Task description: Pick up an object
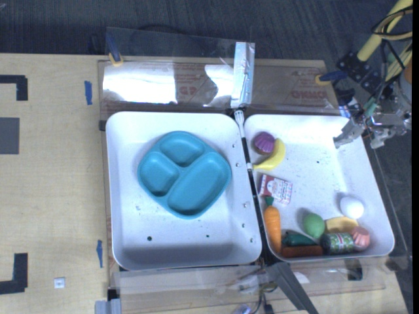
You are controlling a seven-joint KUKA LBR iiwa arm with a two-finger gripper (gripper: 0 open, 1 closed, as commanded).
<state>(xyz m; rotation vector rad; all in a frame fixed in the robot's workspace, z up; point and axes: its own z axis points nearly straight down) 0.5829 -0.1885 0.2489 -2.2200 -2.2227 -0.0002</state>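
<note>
The gripper (350, 133) hangs over the upper right corner of the right bin (308, 126), by its rim. It has nothing in it, and I cannot tell its state from this slanted view.

The right bin holds all the candidates. A purple piece (264, 142) and a banana (276, 157) lie touching near the upper left. Just below them is a small red-and-white packet (275, 188). A carrot (272, 224) lies along the left wall. In the lower right corner sit a white egg (353, 207), a green fruit (313, 226), a yellow piece (341, 224) and a dark can (339, 242), packed close together.

The left bin (124, 175) carries 1 blue plate (185, 173) with 3 wells.

These look like light, stiff plastic toys, probably smooth and liable to slip or roll. The egg stands a little apart from the cluster and is the nearest piece to the gripper, but its round shape may squirt out of 2 fingers. The carrot looks the safer choice: long and narrow, best taken across its middle, though the wall beside it leaves little finger room. The flat packet would be hard to lift.
</note>
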